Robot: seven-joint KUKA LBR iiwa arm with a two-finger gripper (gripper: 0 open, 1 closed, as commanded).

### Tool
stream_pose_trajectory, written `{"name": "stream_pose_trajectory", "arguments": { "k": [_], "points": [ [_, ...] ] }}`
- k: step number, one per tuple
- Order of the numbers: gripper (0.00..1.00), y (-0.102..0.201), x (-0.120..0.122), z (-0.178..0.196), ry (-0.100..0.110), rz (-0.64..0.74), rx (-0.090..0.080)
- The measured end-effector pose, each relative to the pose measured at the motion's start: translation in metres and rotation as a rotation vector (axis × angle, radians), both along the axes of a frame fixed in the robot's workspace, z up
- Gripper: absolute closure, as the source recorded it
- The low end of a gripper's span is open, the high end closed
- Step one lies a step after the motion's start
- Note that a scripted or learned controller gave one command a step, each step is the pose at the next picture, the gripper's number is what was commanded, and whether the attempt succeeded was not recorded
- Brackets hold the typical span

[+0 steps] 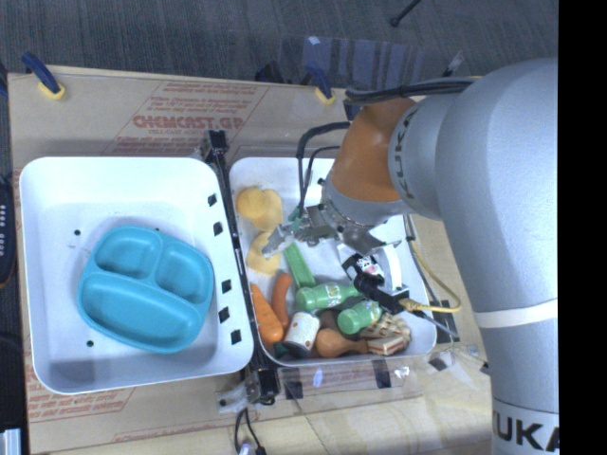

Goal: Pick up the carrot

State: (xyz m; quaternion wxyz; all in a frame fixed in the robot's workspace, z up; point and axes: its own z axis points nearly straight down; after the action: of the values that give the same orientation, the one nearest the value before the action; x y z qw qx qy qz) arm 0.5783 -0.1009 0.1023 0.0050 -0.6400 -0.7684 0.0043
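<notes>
Camera view, tool (296,229) half hidden under the wrist, finger state unclear, carrot (266,315) against the right bin's (248,172) left wall

Illumination is even and moderately bright, from overhead. The left bin (57,183) shows soft glare on its white walls; shadows inside it are faint. The arm (493,150) casts a diffuse shadow over the right bin (248,173). Focus is slightly soft throughout, and small items in the right bin blur together. The floor at the top is dim. Edge distortion is slight
</notes>
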Motion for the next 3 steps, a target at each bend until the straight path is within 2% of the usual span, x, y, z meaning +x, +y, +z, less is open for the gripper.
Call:
{"name": "stream_pose_trajectory", "arguments": {
  "k": [1, 2, 3],
  "points": [
    [0.00, 0.001, 0.049, -0.011, -0.002, -0.454, -0.004],
    [0.00, 0.007, 0.028, -0.012, 0.003, -0.730, -0.006],
    [0.00, 0.008, 0.037, -0.011, -0.006, -0.932, -0.011]
  ]
}}
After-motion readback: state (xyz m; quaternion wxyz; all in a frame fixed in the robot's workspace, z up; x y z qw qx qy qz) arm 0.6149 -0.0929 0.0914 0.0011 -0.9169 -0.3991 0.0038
